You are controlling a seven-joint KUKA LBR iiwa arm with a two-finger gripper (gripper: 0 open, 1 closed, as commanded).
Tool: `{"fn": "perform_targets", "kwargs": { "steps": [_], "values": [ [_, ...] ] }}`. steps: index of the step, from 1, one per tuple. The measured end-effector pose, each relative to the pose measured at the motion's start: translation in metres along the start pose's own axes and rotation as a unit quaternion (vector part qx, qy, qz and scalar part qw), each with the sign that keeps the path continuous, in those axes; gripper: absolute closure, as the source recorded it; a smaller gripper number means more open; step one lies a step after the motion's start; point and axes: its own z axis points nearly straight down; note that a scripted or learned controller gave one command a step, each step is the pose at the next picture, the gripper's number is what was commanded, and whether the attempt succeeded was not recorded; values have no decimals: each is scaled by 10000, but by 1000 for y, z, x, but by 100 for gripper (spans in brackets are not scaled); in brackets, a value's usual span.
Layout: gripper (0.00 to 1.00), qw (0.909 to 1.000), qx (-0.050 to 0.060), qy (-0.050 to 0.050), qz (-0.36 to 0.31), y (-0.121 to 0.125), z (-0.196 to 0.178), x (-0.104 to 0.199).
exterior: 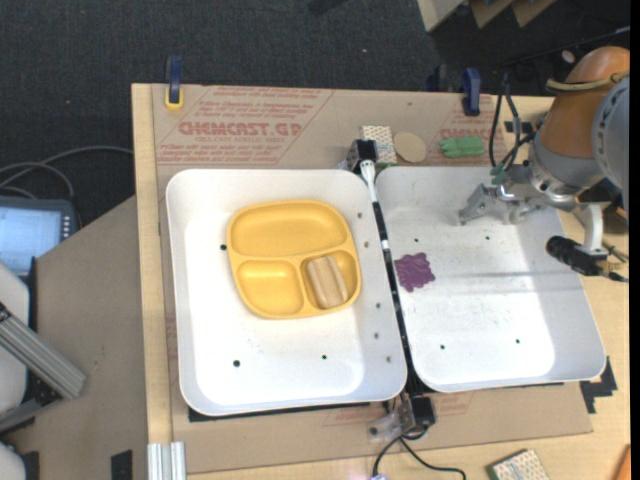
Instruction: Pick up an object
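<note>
While the arm hangs over the far right corner of the right bin, nothing is in hand yet, so I'd call this the approach stage, with the pick itself not begun. The gripper sits above the bin's upper part, its two fingers splayed wide with only white floor showing between them. Possible targets: a small purple lump lies on the right bin's floor, close to the wall it shares with the left bin, and well apart from the gripper. Over in the left bin, a yellow tray carries a tan block in its lower right compartment. The purple lump looks the nearer candidate. To my eye, the next move calls for a slide leftward and toward the near side, centring over that lump, then a straight drop and a close. Its nearness to the wall could crowd one finger.
</note>
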Motion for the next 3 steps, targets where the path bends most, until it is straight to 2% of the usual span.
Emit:
{"fn": "perform_targets", "kwargs": {
  "steps": [1,2,3],
  "values": [
    [0,10000,35,62,13,-58,-1,-21],
    [0,10000,37,58,-7,-9,2,-19],
    [0,10000,34,29,-19,5,0,58]
  ]
}}
